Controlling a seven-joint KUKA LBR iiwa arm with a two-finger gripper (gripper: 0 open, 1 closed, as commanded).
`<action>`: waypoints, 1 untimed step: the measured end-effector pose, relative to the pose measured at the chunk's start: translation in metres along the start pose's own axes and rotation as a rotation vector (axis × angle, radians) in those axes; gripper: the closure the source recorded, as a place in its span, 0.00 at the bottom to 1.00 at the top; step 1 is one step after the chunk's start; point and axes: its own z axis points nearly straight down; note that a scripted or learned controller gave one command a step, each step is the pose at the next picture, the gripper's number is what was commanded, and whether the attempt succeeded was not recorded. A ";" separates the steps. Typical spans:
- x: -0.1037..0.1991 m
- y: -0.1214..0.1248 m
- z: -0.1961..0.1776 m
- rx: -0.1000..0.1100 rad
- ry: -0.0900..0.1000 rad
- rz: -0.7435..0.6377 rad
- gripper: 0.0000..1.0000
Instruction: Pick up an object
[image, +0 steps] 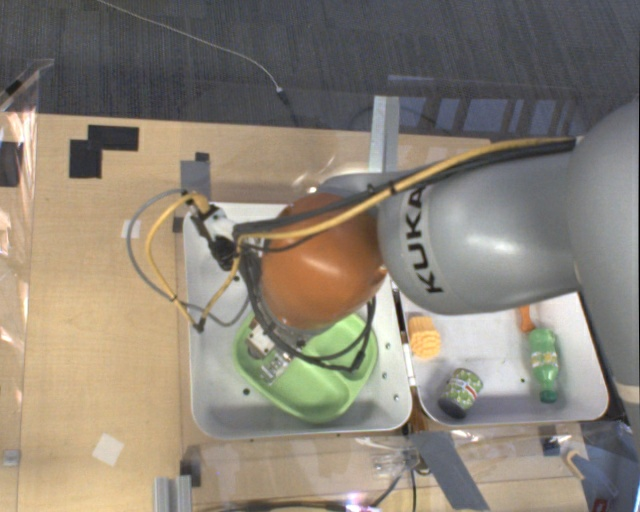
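Note:
The grey arm with its orange band (320, 265) reaches from the right over the left bin (205, 400). Its gripper (268, 358) hangs low at the left rim of a light green bowl (320, 385) lying in that bin. The wrist and cables hide the fingertips. In the right bin (500, 405) lie an orange knobbly ball (425, 340), a small green can (460, 390) and a green bottle (543, 362) with an orange piece (524, 320) beside it.
Yellow and grey cables (165, 255) loop out over the left bin's left wall. A metal post (385, 130) stands behind the bins. The wooden bench (90, 330) lies open to the left.

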 end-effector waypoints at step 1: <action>-0.002 -0.029 0.002 -0.011 0.006 0.434 1.00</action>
